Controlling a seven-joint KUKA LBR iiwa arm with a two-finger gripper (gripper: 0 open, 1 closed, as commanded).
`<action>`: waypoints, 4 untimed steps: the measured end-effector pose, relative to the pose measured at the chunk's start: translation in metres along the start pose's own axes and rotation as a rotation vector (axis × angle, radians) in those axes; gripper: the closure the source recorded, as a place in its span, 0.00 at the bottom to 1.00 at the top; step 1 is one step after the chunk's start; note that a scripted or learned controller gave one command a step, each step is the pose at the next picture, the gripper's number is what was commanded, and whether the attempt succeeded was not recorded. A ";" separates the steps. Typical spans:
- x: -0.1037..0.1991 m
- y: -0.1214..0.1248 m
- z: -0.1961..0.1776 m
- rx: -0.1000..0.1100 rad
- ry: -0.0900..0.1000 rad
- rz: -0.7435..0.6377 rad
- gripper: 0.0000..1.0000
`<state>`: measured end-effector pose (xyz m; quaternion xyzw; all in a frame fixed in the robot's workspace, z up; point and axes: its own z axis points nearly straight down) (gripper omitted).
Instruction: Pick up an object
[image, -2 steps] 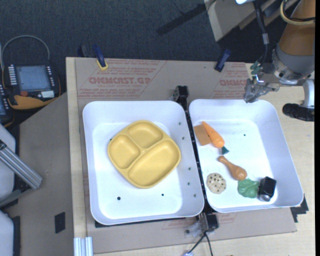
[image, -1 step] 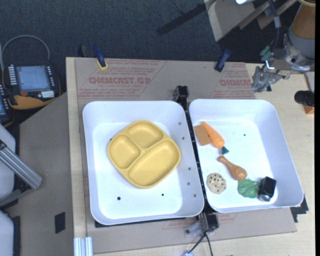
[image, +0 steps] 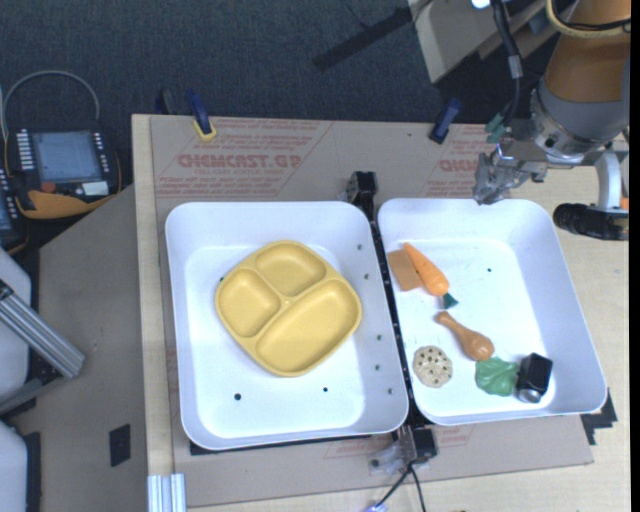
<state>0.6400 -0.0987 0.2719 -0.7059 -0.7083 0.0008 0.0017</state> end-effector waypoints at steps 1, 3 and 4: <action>0.043 -0.012 0.003 -0.001 0.000 -0.001 1.00; 0.137 -0.034 0.022 -0.001 0.000 -0.002 1.00; 0.188 -0.050 0.028 0.000 0.000 -0.002 1.00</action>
